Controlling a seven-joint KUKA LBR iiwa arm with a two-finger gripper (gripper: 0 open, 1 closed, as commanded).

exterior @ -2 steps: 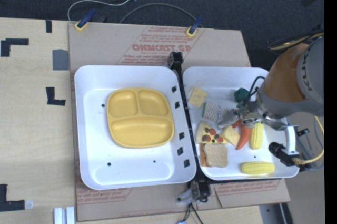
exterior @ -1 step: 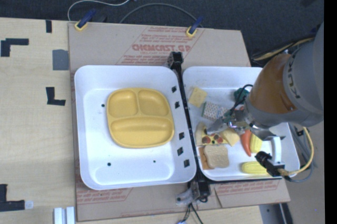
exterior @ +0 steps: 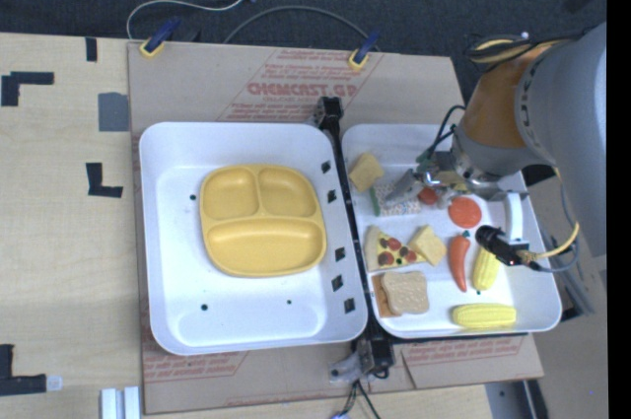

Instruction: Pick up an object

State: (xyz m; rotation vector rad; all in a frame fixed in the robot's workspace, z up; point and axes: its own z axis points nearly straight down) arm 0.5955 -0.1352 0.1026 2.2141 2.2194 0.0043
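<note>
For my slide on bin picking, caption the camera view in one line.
Arm's gripper low in the right bin among toy foods; yellow tray in the left bin.

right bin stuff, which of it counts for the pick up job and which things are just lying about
For the job:
gripper, low in the right bin
cheese cube
tomato
carrot
two corn cobs
pizza slice
bread slice

Lying about:
yellow divided plate
left bin
cardboard sheet
yellow clamps

Tray (exterior: 263,220) in left bin (exterior: 168,210)
</note>
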